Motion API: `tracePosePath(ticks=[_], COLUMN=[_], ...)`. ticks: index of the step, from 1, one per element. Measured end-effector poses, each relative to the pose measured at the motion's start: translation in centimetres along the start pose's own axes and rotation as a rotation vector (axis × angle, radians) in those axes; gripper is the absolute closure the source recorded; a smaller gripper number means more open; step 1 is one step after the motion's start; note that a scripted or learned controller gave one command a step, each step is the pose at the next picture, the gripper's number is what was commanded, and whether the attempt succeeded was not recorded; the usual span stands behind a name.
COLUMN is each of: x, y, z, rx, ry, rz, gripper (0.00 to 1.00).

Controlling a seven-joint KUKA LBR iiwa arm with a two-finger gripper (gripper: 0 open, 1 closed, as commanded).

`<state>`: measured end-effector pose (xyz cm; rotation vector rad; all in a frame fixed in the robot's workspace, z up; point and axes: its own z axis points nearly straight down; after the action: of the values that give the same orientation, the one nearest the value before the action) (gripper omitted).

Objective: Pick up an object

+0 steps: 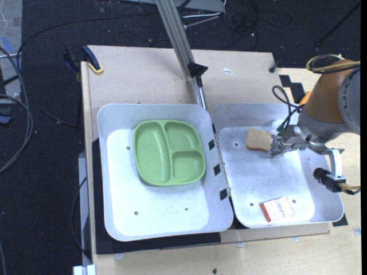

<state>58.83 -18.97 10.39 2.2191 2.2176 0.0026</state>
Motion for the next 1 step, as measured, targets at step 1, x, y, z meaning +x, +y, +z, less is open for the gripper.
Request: tracePosePath(ticks=[1], x=[-0.51], y=[-0.41], z=[-6.12], rx=[-0.002], ry=[-0.001], rz=[0.001], gripper=[1.0])
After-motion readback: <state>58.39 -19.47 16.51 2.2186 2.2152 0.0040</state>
